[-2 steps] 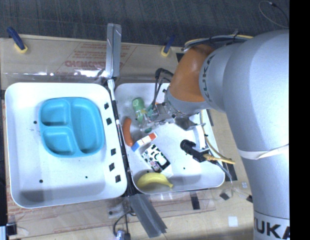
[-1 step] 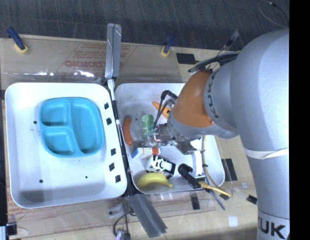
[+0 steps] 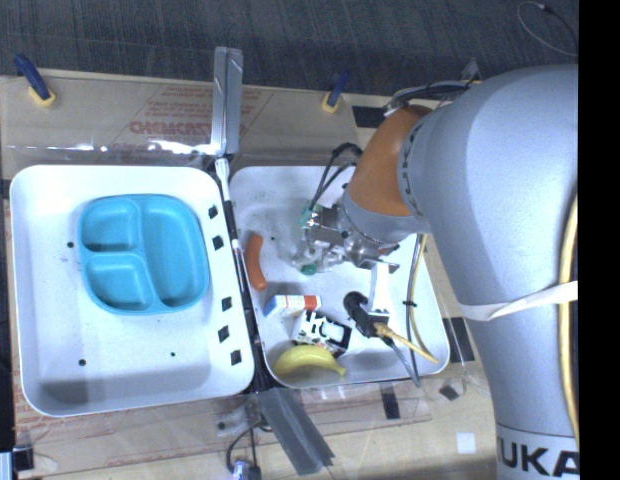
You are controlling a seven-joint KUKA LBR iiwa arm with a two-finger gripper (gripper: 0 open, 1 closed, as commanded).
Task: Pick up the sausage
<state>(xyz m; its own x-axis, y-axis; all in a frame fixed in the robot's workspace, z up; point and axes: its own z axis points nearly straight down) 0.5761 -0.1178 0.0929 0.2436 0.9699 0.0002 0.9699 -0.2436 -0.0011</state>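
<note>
Camera view: sausage by right bin's left wall

The sausage [image 3: 254, 259] lies against the left wall of the right bin [image 3: 430, 343]. The hand [image 3: 312, 251] hovers just right of it; whether it is open or closed cannot be told. A banana [image 3: 308, 364] lies nearer the front.

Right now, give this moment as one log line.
task: pick sausage | sausage: right bin, left wall, untouched | gripper: above bin centre

White capital letters "UKA", the visible end of a brand name, stand on the arm [image 3: 520, 268] at its base in the lower right corner. Red printing runs across the cardboard sheet [image 3: 175, 113] behind the far edge of the bins, too faint and blurred to read. The small carton [image 3: 322, 330] bears black-and-white markings that cannot be made out.
</note>
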